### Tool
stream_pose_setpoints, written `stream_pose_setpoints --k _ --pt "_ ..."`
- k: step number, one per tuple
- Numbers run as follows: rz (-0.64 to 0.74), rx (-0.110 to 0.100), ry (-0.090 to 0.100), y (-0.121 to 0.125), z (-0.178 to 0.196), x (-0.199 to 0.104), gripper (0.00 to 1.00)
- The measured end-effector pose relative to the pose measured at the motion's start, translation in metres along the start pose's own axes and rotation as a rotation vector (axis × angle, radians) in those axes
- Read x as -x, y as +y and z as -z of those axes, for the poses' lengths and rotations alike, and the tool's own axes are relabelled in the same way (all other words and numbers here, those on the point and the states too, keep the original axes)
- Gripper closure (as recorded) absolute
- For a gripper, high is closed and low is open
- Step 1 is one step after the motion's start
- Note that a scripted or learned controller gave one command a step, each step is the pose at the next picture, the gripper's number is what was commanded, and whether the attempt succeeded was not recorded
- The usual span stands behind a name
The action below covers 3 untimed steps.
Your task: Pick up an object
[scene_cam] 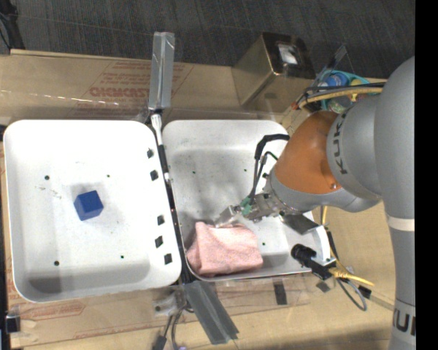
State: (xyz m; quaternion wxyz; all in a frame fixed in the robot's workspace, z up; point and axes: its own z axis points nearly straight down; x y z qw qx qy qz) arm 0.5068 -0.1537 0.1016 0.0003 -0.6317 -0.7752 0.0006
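Two shallow white bins [29,195] lie below me. My jaws [250,210] hover just above the folded pink cloth [224,249]; their state, I cannot tell. A small blue cube [88,204] sits well left of that cloth.

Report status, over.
Gripper low in the right bin, just above the pink cloth. Nothing seen gripped. Blue cube alone in the left bin.

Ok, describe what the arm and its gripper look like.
The arm is thick, rounded grey metal with a broad orange band above the wrist and dark KUKA lettering. A black cable loops beside the band. The gripper is a small metallic assembly.
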Motion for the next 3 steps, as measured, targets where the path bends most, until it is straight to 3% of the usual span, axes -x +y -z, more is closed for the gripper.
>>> stream_pose_setpoints --k 1,2,3 --pt "0.100 0.000 0.002 0.014 -0.010 -0.045 0.00" --pt "0.056 -0.001 0.002 -0.023 0.004 -0.038 0.00" --pt "-0.052 -0.001 0.001 0.013 -0.011 -0.042 0.00"
